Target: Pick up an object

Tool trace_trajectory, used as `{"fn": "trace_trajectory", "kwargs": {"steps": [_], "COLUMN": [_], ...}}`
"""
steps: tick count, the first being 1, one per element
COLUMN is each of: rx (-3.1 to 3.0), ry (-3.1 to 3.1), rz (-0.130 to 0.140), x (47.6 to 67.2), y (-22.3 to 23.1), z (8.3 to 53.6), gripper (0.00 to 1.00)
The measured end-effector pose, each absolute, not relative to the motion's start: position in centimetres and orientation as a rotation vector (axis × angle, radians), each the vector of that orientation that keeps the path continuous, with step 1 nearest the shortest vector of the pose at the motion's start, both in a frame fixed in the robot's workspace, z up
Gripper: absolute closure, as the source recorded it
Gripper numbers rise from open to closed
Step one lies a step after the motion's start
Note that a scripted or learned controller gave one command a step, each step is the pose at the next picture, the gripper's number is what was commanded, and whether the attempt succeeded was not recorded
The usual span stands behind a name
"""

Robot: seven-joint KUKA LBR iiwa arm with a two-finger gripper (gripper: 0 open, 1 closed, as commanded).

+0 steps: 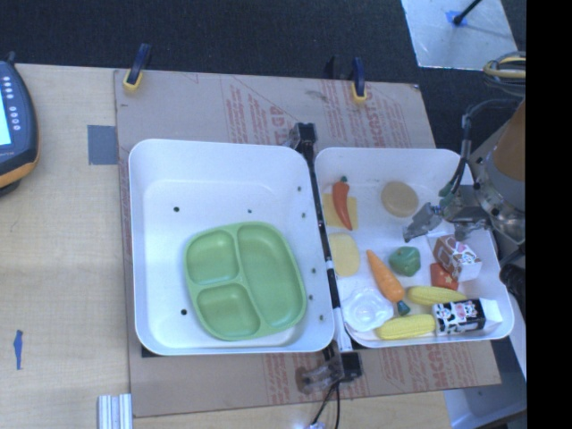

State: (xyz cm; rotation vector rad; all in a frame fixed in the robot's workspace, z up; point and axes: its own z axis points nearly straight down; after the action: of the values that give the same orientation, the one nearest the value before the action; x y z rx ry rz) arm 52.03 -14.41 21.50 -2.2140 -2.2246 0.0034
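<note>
Claw poised over the right bin

The claw (429, 224), fingers apart and holding nothing, hangs just right of the round tan plastic bun (399, 197); the small green plastic pepper (405, 260) lies just nearer.

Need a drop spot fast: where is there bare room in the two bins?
Left bin: bare floor between its far wall and the green divided plate. Right bin: crowded; a small patch between the tan disc and green pepper, near the gripper.

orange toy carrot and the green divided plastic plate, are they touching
Apart. The camera view shows the orange toy carrot in the right white bin and the green divided plastic plate in the left white bin, with both rims between.
</note>
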Motion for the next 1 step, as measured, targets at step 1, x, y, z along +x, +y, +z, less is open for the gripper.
{"fn": "trace_trajectory", "kwargs": {"steps": [1], "rx": [-2.206], "ry": [-2.225], "rz": [0.008], "x": [51.60], "y": [-10.74], "z": [15.26], "gripper": [0.00]}}
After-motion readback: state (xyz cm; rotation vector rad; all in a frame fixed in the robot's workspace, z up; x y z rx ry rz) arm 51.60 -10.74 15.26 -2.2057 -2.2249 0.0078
